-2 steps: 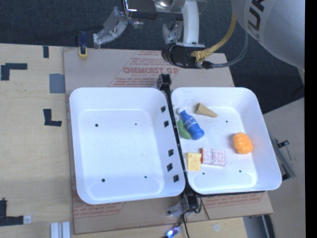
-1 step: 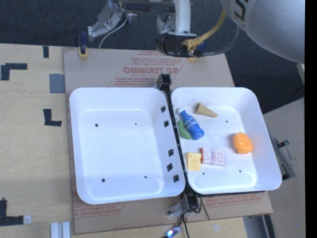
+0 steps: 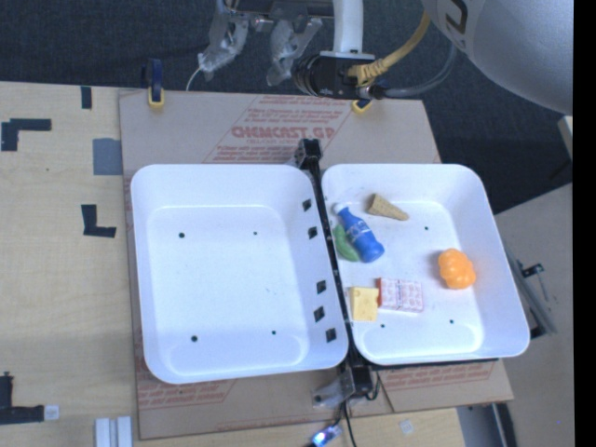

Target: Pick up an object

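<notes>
Five objects (image 3: 361, 235) in right bin (image 3: 484, 212)

camera view: fixed above the bench (image 3: 56, 250), looking down at a slant
coverage: both white bins (image 3: 149, 250) fully in frame

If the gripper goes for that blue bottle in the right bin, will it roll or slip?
The blue bottle lies on its side, rounded, so a nudge would probably roll it. It looks small and likely light. It rests against a green item, which may shift too.
</notes>
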`<state>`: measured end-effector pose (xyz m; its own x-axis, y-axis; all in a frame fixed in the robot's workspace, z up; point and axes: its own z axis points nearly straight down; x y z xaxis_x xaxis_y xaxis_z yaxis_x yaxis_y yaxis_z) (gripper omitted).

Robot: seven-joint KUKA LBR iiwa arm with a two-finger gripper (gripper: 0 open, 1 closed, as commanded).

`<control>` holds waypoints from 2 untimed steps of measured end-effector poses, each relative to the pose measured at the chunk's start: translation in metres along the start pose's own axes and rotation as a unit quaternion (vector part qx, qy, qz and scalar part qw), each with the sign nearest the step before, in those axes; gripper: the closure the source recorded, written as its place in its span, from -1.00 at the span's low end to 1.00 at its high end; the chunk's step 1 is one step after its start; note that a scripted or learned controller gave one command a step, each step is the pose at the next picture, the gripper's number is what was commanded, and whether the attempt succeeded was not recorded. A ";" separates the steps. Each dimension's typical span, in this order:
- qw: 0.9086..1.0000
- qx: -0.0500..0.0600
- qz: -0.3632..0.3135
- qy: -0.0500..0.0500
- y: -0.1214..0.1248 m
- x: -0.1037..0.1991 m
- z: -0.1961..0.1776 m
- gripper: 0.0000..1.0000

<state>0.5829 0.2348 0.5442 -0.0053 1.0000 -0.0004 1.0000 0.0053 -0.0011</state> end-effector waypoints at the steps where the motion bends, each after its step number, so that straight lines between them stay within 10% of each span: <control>1: 1.000 0.001 0.000 0.000 -0.046 -0.001 0.010 1.00; 2: 1.000 0.001 0.000 0.000 -0.102 -0.001 0.009 1.00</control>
<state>0.4812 0.2335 0.5353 -0.0044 1.0000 0.0000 1.0000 0.0044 -0.0024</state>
